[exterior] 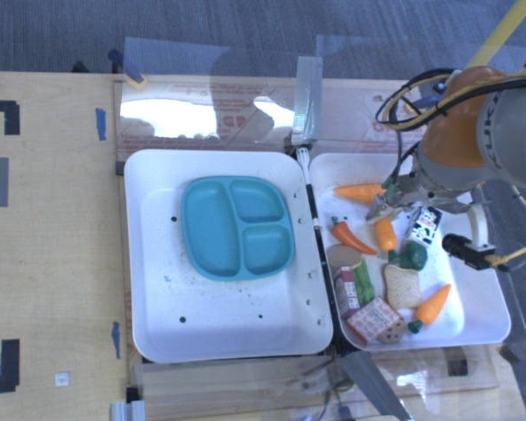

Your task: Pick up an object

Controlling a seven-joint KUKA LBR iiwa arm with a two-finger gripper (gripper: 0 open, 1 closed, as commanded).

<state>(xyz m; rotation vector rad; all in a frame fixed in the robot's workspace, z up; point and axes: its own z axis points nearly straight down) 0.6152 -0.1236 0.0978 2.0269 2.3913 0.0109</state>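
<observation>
The two-finger gripper (387, 207) hangs low in the right-hand white bin (486, 323), just above a small orange plastic toy carrot piece (385, 233); whether it is spread or pinching cannot be told from this slant. The piece, directly below the gripper, looks light, rigid and smooth, likely best taken across its narrow middle. A teal divided plate (238, 227) lies well left of the gripper.

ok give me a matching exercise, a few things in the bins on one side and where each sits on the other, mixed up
Things:
1. blue divided plate
2. claw
3. carrot with the green top
4. red box

Places:
A. front edge of the right bin
B. near the right bin's right wall
C. middle of the left bin
D. over the back of the right bin

Pairs: 1-C, 2-D, 3-B, 4-A
</observation>
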